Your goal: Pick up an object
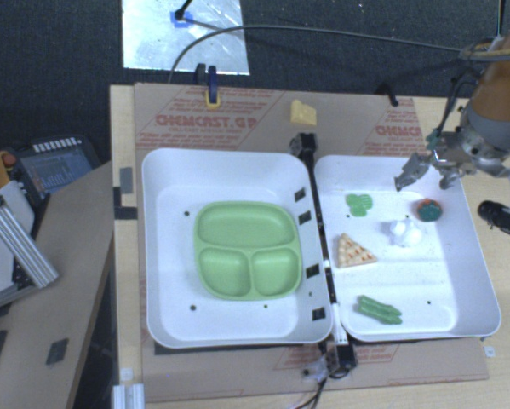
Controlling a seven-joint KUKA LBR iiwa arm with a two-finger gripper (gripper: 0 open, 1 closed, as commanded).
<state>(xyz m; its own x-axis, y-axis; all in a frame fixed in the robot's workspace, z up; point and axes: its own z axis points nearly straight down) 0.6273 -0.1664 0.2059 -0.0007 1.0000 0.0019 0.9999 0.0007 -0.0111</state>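
The pale wooden worktop [127,254] carried two shallow white plastic bins side by side. The left bin [165,194] held a light green plastic tray with three compartments [244,250], lying flat near its middle. The right bin [467,292] held the small things: a tan wedge-shaped toy pizza slice [353,251] near its left wall, a long green pod-like toy [380,309] towards the near edge, a small round green leafy toy [358,202] farther back, a white crumpled lump [404,232] near the centre, and a little round teal and orange toy [428,210] towards the right.

The grey arm with its orange band [497,100] reached in from the right, and its pincer [426,169] hung over the far right part of the right bin, the two fingers spread wide with nothing between them.

The nearest things lay just on the near side of the pincer: the teal and orange toy almost straight below its right finger, the white lump a little nearer and to the left. The green pod's long axis ran left to right, slightly slanted, well apart from the pincer. Judging by this, a short drop towards the near side would meet the teal toy first.
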